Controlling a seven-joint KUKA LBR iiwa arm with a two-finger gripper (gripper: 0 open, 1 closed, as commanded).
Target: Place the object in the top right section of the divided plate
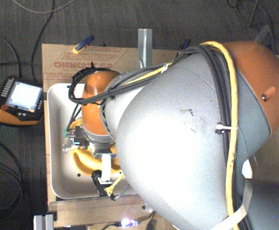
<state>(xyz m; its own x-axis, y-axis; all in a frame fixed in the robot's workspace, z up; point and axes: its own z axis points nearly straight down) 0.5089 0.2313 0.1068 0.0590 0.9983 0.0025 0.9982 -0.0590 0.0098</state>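
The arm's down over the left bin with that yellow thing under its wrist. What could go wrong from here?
1. The yellow curved object lies partly under the wrist, so a grasp cannot be confirmed; it might slip or stay behind in the white bin.
2. The black cable loop by the orange band hangs loose and could snag when the arm lifts.

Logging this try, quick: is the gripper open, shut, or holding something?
Gripper: cannot be told from this angle; it sits low in the white bin over a yellow object.
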